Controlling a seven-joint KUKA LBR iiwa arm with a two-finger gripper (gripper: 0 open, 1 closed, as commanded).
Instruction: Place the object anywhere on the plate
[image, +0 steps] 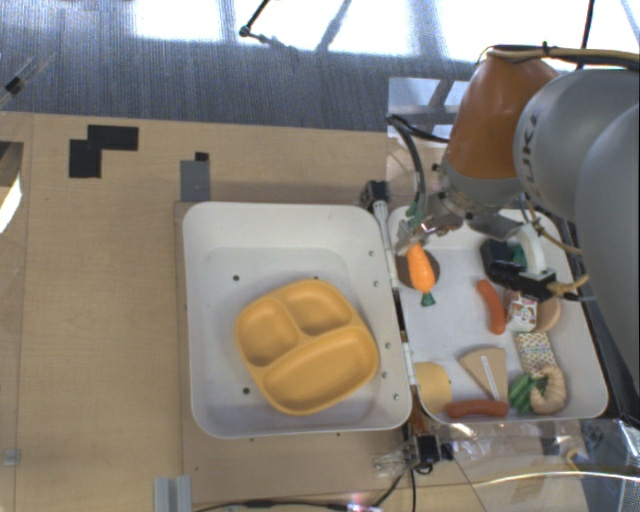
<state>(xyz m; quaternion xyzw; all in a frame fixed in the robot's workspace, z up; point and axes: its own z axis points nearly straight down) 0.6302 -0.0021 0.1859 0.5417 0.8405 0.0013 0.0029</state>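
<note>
Carrot (420, 268) lies by the right bin's (597, 398) left wall, below the gripper (425, 228); gripper's state: cannot tell; probably light, rigid, slick plastic; grasp mid-body; plate (305, 345) sits mid left bin (215, 250).

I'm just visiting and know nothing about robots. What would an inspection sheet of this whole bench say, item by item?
Surface: wooden bench bearing a left bin and a right bin, side by side.
Job's things: yellow divided plate in the left bin, nothing on it; toy carrot in the right bin, just below the gripper.
Clutter: right bin also holds two sausages, a cheese wedge, a green vegetable and other small play foods.
Grippers: gripper over the right bin's upper left corner; finger state unclear.
Cables: black cable looping by the wrist; wires at the bench's front edge.
Surroundings: black squares marked on the bench; grey floor beyond.
</note>
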